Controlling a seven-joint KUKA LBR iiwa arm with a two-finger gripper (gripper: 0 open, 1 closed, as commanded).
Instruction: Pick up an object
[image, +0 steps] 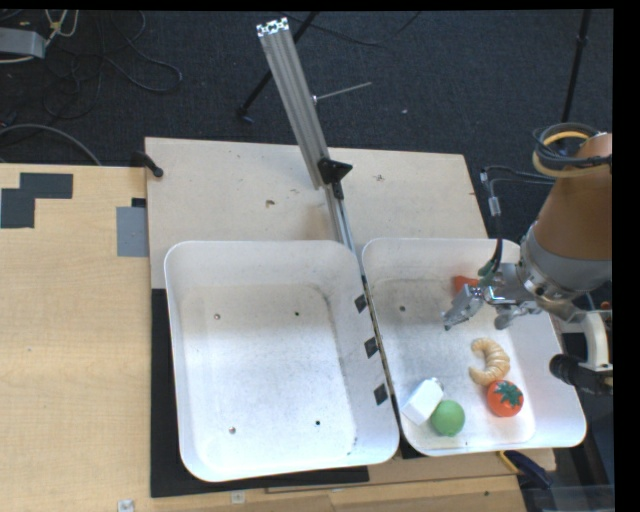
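My gripper (485, 314) hangs over the right bin (410, 262), in its upper right part. Its two grey fingers (458, 312) are spread apart and nothing shows between them. A small red object (462, 284) peeks out just behind the left finger, partly hidden by the gripper. Just below the gripper lies a tan croissant-shaped toy (490, 360). Further toward the front are a red tomato (505, 398), a green ball (448, 417) and a white block (423, 400) touching the ball.
The left bin (200, 300) sits beside the right one, with a ridge with black clips (368, 345) between them. A slanted metal rail (300, 110) rises behind the bins. The arm's grey body (575, 220) fills the right side.
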